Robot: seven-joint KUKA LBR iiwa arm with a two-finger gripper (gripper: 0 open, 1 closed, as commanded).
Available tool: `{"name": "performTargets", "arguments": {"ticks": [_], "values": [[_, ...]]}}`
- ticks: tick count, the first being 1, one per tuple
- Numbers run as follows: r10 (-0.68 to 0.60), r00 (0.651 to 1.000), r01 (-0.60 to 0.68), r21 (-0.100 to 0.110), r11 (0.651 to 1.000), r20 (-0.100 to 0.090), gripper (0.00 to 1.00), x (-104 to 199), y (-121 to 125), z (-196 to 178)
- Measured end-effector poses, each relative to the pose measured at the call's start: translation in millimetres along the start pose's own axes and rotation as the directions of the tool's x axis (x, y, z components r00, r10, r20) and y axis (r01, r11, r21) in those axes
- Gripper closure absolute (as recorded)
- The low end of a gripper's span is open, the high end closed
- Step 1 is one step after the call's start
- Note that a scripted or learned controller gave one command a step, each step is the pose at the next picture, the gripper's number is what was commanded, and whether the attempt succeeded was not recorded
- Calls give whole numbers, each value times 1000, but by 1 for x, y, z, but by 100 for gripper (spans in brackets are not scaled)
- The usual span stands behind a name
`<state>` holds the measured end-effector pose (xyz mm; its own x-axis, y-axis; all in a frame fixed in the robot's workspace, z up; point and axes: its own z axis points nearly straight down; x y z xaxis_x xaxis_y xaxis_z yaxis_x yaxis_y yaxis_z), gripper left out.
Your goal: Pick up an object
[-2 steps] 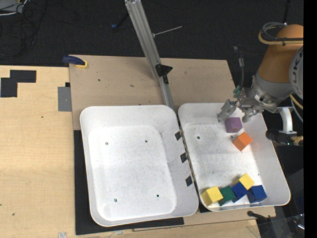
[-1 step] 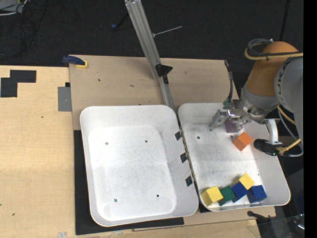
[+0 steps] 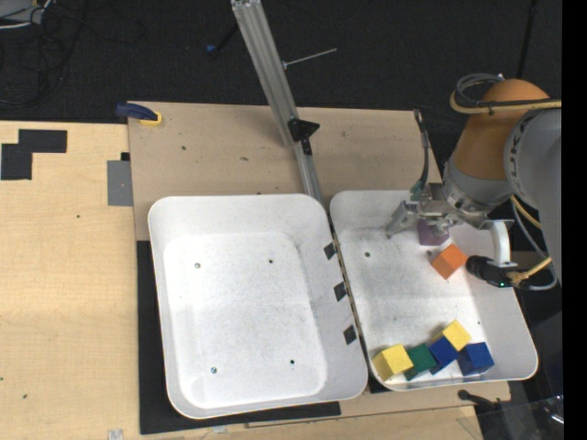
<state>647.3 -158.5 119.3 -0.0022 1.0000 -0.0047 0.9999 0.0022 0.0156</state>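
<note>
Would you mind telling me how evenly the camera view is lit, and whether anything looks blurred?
In the camera view, the two white bins are bright and nearly washed out, while the background behind the bench is almost black; the gripper looks soft over a purple block, and the corner blocks stay fairly sharp.

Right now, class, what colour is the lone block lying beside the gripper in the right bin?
Orange block, clearest in the camera view.
</note>
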Motion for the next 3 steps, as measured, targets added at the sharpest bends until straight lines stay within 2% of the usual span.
{"name": "performTargets", "arguments": {"ticks": [1, 2, 3], "values": [[1, 1000, -1, 0, 1000, 2, 100, -1, 0, -8], [0, 1000, 0, 14, 1000, -5, 100, 5, -5, -58], [0, 1000, 0, 11, 1000, -4, 100, 5, 7, -109]]}}
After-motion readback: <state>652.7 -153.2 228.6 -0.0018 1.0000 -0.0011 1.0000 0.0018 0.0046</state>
